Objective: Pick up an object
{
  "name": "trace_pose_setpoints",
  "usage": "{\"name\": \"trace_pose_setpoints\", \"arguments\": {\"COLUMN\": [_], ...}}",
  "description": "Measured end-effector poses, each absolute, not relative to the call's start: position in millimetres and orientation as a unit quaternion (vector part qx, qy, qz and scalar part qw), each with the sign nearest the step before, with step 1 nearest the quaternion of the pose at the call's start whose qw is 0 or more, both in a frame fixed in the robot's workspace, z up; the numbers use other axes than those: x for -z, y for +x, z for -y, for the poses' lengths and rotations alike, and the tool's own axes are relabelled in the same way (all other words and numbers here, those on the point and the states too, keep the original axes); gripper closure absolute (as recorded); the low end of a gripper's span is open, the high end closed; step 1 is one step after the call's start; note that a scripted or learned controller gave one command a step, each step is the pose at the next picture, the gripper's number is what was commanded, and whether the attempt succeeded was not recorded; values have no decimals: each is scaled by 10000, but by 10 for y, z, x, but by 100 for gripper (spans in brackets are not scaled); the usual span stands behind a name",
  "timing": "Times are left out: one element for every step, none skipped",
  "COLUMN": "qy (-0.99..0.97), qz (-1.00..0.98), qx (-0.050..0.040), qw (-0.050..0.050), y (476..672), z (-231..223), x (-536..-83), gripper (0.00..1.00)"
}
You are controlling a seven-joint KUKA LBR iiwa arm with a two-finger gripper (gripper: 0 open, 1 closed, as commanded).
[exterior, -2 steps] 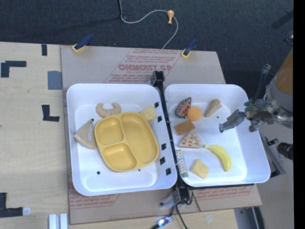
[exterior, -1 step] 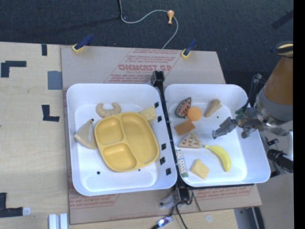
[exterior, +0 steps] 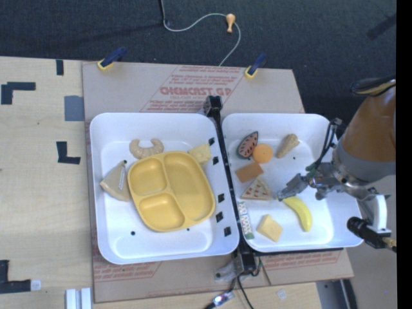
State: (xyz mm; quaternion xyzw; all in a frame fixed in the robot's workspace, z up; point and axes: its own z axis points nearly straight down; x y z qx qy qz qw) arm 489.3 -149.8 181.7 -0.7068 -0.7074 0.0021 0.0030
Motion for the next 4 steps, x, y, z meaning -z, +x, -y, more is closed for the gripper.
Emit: {"name": "trace_pose_setpoints", "arguments": {"qy": [-7068, -7066, -7067, -7069], "qz": [7074, 7076, 7075, 7073], "qx": [-18, -12, -6, 7], "qw": [24, 8, -2, -11], "y": [4942, 4937, 4943, 4904], "z": [1548, 1540, 1544, 1575], "x": [-1219, -824, -948, -1558], "gripper": [0, 0, 100, 100]}}
